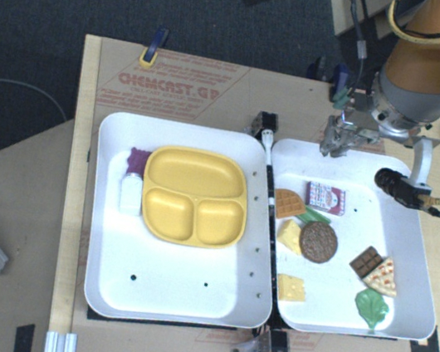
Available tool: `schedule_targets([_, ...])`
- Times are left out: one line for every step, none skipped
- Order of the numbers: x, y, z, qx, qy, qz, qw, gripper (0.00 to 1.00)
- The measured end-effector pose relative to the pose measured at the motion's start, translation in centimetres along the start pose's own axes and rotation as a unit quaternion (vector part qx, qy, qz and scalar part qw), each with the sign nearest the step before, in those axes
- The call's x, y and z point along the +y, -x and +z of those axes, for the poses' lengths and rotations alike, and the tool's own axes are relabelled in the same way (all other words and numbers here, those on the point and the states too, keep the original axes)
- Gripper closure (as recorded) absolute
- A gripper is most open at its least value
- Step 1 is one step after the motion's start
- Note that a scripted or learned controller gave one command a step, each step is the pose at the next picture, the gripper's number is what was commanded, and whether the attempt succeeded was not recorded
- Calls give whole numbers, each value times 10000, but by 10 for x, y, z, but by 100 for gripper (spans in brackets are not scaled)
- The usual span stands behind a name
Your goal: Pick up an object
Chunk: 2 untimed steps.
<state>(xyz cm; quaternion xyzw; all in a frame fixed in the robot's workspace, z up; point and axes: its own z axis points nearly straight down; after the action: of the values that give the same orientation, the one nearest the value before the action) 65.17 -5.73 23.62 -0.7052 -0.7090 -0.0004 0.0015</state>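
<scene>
My gripper hangs over the far rim of the right bin, with nothing seen in it. Below it in that bin lie a maroon packet, a round waffle, a dark brown cookie and a yellow cheese wedge. A chocolate piece, a pizza slice and a green leaf lie toward the bin's right side. A second cheese piece sits near the front.
The left bin holds a yellow divided plate, with a purple item and a white bottle at its left. A black attachment on the arm juts over the right bin's far right corner.
</scene>
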Motion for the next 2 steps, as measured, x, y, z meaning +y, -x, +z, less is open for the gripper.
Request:
schedule_targets([-22, -41, -2, -4, -7, 4, 10000, 100])
schedule_targets([-49, -92, 5, 0, -16, 0, 10000, 100])
